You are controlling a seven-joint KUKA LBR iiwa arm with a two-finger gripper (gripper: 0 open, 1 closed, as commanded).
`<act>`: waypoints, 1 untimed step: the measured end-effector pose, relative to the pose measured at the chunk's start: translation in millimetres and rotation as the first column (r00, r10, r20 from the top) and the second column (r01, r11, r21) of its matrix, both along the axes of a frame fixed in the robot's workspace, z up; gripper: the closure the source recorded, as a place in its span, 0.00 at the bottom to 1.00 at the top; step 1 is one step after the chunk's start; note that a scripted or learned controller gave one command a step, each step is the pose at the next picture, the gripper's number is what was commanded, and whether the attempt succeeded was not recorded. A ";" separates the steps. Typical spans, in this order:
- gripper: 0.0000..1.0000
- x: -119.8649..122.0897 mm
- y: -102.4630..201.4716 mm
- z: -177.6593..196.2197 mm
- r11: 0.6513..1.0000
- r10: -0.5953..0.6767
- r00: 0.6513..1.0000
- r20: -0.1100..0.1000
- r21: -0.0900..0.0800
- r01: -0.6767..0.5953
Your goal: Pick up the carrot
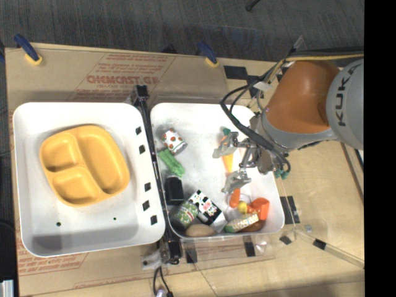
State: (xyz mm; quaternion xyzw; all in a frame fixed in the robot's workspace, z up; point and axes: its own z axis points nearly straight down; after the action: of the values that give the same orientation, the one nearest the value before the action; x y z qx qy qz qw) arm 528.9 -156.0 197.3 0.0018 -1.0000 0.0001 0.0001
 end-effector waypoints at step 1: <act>0.00 38.3 -13.7 -105.9 0.983 -0.182 0.983 0.001 0.000 0.182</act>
State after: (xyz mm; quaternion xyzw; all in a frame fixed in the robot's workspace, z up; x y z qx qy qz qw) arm 567.3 -169.7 91.3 -0.0895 -0.9960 0.0001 -0.0006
